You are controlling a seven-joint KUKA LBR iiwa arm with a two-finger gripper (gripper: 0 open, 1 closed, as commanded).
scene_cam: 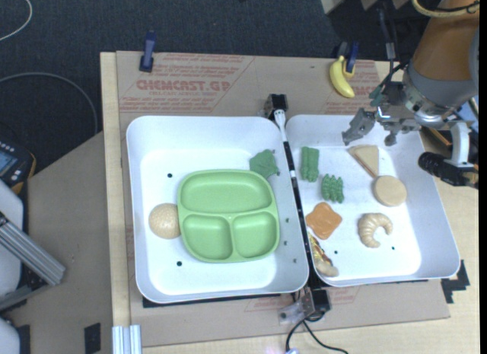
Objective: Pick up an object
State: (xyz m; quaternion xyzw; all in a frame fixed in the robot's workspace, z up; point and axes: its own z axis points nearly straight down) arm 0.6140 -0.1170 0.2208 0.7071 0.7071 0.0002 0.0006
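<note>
Jaws point(374, 127) hang spread, empty, just above wedge point(367, 159).

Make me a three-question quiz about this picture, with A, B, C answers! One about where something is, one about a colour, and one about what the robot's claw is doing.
1. Where is the green divided plate?
A. In the left bin
B. In the right bin
C. On the floor

2. What colour is the banana at the top of the bench?
A. Blue
B. Yellow
C. Pink

3. What is the gripper doing?
A. Holding the croissant
B. Holding the green plate
C. Open, holding nothing

Answers:
1. A, the plate lies in the left bin, beside a round bun.
2. B, it is clearly yellow.
3. C, its fingers are spread above the right bin, and the croissant lies on the bin floor.
</note>
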